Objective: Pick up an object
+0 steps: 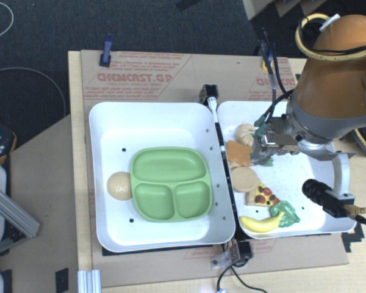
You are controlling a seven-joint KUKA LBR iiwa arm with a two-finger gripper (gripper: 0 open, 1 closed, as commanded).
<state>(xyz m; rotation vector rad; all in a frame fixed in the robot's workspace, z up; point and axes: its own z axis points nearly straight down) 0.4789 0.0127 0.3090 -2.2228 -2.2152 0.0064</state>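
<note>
Grey and orange, your arm (pixel 335 72) leans in from the right over the right bin (pixel 317 221), and the end effector (pixel 263 146) sits low at that bin's left side, among the toy food. You're looking at it from above and the wrist covers most of it, so I cannot tell you how it is set, nor whether anything is caught in it.

Just beside it, count with me: one pale garlic-like piece (pixel 246 133) at the upper left, one orange piece (pixel 238 153) right under that, one tan round cookie (pixel 244 179) below, one pizza slice (pixel 263 195) with red dots, one green leafy bit (pixel 287 213), and one yellow banana (pixel 260 223) along the bottom rim. The orange piece and the garlic-like piece lie closest to the end effector; whether it touches either, you can't make out.

Over in the left bin (pixel 104 194) you've got one green divided tray (pixel 171 183) with three compartments, and one beige ball (pixel 119 185) touching the tray's left edge. Two bins in all, side by side on the desk (pixel 152 72).
</note>
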